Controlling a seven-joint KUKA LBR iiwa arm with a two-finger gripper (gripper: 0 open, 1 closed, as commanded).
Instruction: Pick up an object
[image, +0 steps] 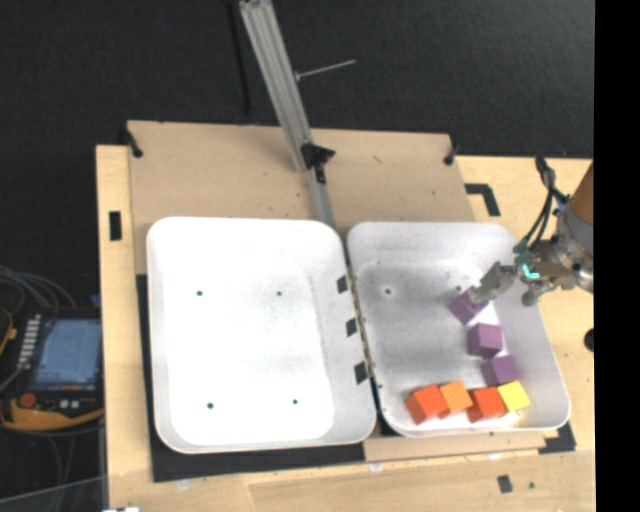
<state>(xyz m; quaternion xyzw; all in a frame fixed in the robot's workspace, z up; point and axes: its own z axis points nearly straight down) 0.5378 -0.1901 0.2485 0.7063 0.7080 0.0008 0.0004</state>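
The claw (487, 290) reaches in from the right over the right bin (420, 245), its grey finger angled down and to the left so that its tip sits right at the upper purple block (464, 306). Whether it is released or clenched I cannot tell; the tip looks to touch or overlap the block's far right corner, but no block can be seen between two fingers, so nothing counts as held.

The things worth picking all lie in the right part of that bin. Just nearer than the first purple block sits a second purple block (486, 339), and nearer again a third purple block (500, 368). Along the near rim runs a row: an orange-red block (428, 403), an orange block (456, 395), another orange-red block (487, 402) and a yellow block (514, 396), packed closely, some seemingly touching. The left bin (170, 300) lies alongside on the tabletop (115, 200).

The upper purple block is the sensible target, I judge, since it is closest to the tip and stands apart from its neighbours. To do it well, the claw should be centred over the block rather than over its corner, turned to square with the block's flat sides, lowered until the fingers straddle it, then closed and lifted straight up. A corner contact would likely push the block aside towards the second purple one
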